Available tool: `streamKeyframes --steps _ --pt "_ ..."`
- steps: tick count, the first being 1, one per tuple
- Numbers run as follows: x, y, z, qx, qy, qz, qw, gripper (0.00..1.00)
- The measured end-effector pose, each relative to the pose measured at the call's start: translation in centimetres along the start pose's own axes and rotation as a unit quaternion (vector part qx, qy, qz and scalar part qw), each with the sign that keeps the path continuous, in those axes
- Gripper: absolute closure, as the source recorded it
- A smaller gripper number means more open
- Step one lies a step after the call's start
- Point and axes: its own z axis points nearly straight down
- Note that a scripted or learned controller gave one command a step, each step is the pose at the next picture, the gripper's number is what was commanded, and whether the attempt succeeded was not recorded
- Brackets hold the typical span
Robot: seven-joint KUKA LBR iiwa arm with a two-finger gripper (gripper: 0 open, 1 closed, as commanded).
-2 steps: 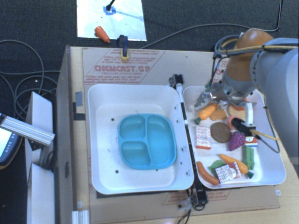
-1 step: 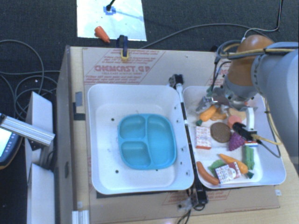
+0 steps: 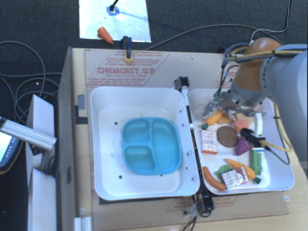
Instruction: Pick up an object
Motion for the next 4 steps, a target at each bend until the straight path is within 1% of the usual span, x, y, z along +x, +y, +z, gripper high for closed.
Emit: streamKeyframes --steps 1,2,3,4 --pt "0.4 -1.2 0.0 0.000 0.000 0.000 1.0000 0.00" --pt "-5.0 2.7 -3.6 -0.002 -0.001 0.000 1.0000 0.00" --pt "-1.4 -1.9 -1.0 0.001 0.001 0.000 1.0000 0.00" --pt "-1.4 -1.9 -2.1 0.000 0.000 0.000 1.0000 1.00"
